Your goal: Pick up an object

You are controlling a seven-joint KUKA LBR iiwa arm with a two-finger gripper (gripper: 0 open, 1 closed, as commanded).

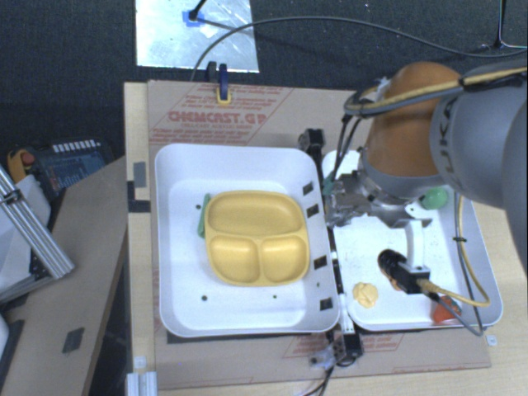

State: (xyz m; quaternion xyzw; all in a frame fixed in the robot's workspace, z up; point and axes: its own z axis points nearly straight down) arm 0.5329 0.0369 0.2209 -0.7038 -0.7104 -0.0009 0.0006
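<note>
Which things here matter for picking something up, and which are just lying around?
Part of the job: yellow divided tray and green item in the left bin; small yellow piece, orange piece and green piece in the right bin.
Lying about: cardboard sheet, silver sheet, clamp, aluminium rail.

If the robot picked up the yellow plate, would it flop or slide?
The plate looks like moulded plastic with three hollows, so it is probably stiff and light. Its smooth surface might slip. It lies flat in the left bin, so it should not roll.
</note>
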